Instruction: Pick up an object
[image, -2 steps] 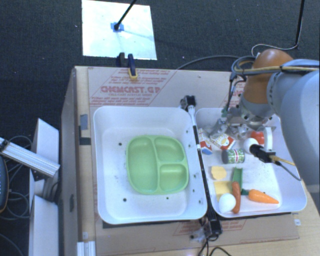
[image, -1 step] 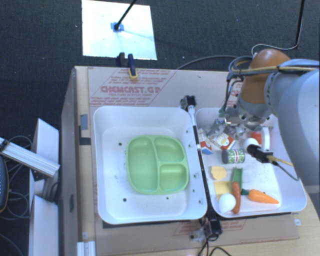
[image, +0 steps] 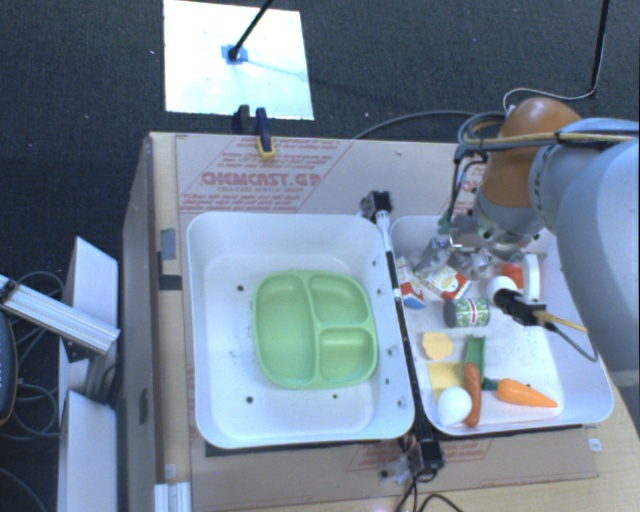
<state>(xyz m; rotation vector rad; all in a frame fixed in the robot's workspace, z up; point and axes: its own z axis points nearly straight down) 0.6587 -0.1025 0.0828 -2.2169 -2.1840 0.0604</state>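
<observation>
My gripper (image: 446, 252) is low over the far part of the right bin (image: 590, 395), just above a red and white carton (image: 441, 285). Nothing shows clearly between its fingers. Beside the carton lies a small green can (image: 467, 313) on its side. Nearer the front are two yellow cheese pieces (image: 437, 346), a white egg (image: 454, 405), a green-topped carrot (image: 472, 385) and a second orange carrot (image: 525, 393). A red item (image: 512, 274) is partly hidden under the wrist.
In the left bin (image: 215, 300) lies a light green divided plate (image: 315, 328). A black rail (image: 395, 310) runs between the two bins. The grey arm (image: 590, 200) covers the right bin's far right corner.
</observation>
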